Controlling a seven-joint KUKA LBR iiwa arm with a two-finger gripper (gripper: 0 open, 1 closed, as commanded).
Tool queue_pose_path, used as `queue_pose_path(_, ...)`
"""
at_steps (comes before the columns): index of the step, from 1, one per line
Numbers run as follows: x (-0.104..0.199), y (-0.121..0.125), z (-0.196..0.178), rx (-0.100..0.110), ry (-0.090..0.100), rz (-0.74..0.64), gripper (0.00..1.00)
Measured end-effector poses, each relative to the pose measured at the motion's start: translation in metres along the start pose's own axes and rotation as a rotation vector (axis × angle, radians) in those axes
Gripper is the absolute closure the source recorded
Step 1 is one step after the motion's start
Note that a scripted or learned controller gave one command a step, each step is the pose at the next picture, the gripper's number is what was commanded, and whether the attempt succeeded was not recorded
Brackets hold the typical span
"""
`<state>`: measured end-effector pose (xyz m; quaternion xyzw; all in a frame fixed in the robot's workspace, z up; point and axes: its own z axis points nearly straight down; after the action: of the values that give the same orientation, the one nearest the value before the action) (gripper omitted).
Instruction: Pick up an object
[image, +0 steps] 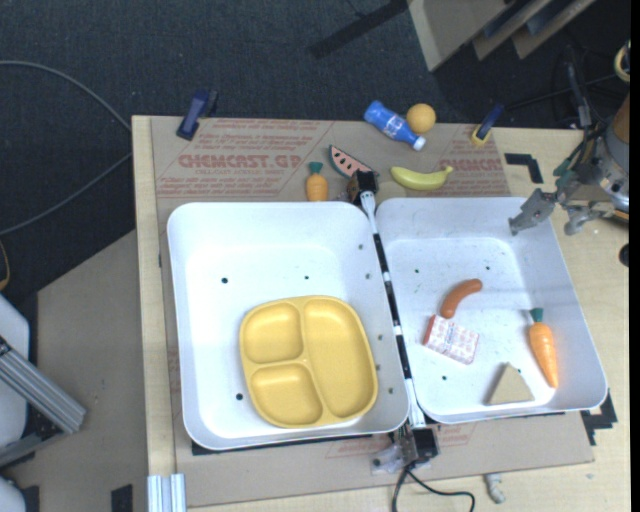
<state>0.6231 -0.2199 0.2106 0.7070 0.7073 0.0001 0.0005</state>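
1. The left shallow white plastic bin holds a yellow three-compartment plastic plate, lying flat toward its near edge.
2. The right shallow white plastic bin holds the likely targets, all lying loose and apart from one another, so each leaves room for a grasp.
3. The grey two-finger gripper hovers at that bin's far right corner; its jaws look spread apart with nothing between them.
4. An orange toy carrot lies beside the right wall.
5. A tan wedge-shaped block sits near the front rim.
6. A red-and-white checked packet lies mid-bin.
7. An orange-brown toy sausage lies just beyond it.
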Motion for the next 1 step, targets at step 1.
queue_pose_path(1,0.0543,-0.0211,0.1197,0.004,0.002,-0.001,0.0)
